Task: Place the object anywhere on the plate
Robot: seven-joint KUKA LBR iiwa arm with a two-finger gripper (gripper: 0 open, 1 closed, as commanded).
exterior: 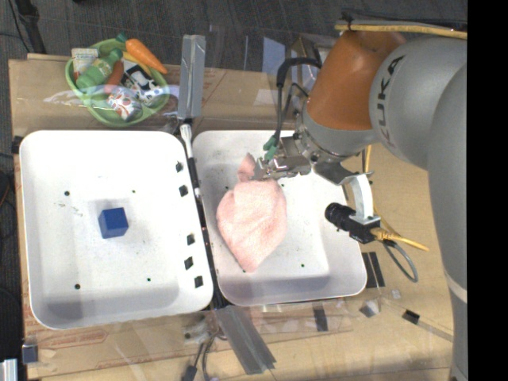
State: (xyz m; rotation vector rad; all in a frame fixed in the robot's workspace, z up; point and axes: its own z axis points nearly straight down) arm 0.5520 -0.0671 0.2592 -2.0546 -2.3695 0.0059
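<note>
A pink plate [252,222] lies in the right bin [341,272], left of its middle. A small pink piece [248,166] shows just above the plate's upper edge; I cannot tell whether it belongs to the plate. My gripper [275,167] hangs over that upper edge, right beside the pink piece, and nothing can be made out in its grasp. A blue cube [113,221] sits in the left bin [48,292], left of centre, far from the gripper.
A green bowl [119,82] with toy vegetables and packets stands behind the left bin. The grey arm with its orange band [349,78] covers the right bin's back right corner. A black fitting [349,219] and cables hang over the bin's right rim.
</note>
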